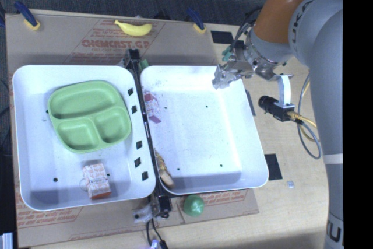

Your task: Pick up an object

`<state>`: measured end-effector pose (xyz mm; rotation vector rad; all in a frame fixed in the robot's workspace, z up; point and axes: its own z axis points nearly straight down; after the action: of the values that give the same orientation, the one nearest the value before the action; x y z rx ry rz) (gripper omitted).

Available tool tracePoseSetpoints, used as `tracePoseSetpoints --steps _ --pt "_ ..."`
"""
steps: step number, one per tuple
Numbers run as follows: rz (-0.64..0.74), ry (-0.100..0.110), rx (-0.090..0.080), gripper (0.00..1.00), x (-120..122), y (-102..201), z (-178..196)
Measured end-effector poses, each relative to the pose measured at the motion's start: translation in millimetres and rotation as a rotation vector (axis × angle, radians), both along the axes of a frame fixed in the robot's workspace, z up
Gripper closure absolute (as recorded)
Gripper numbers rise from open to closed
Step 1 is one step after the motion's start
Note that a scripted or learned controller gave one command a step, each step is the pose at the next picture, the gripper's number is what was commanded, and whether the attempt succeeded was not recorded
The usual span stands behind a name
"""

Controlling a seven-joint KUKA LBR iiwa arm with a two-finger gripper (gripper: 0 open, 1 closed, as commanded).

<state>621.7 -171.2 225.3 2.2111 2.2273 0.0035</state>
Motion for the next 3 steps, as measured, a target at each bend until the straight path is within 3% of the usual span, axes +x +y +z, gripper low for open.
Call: tracePoseSetpoints --steps 1,2,3 --pt "-0.001 0.005 0.001 0.00 -1.3 -0.1 -2.6" --pt "-0.003 0.007 0.000 0.00 9.3 -39.9 -134.2" --pt "0.000 0.006 0.001 1.00 10.5 -39.2 -122.8"
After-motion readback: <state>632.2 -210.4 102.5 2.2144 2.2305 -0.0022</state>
